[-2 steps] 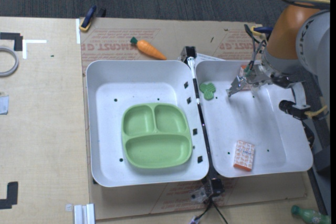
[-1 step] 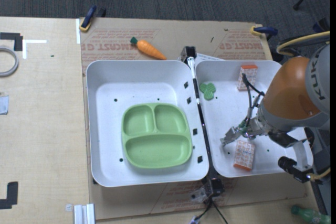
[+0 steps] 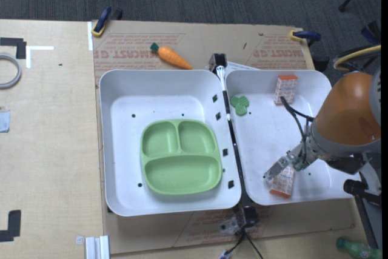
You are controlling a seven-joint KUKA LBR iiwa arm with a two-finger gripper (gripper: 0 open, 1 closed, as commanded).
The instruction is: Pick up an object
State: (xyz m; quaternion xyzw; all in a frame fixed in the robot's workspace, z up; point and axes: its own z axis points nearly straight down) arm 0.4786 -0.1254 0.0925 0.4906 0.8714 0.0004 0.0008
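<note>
My gripper [image 3: 280,169] is low in the right bin [image 3: 260,136], near its front edge, at the end of the grey arm with the orange band [image 3: 348,112]. A small white and orange carton [image 3: 283,183] lies right under the gripper tip and touches it. A second, similar carton [image 3: 285,88] stands at the back of the same bin. A green toy broccoli [image 3: 240,105] lies near that bin's left wall.
The left bin [image 3: 121,130] holds a green divided plate [image 3: 180,156]. A toy carrot [image 3: 171,56] lies on the cardboard behind the bins. Clamps sit at the cardboard's back corners, and cables run below the bins' front edge.
</note>
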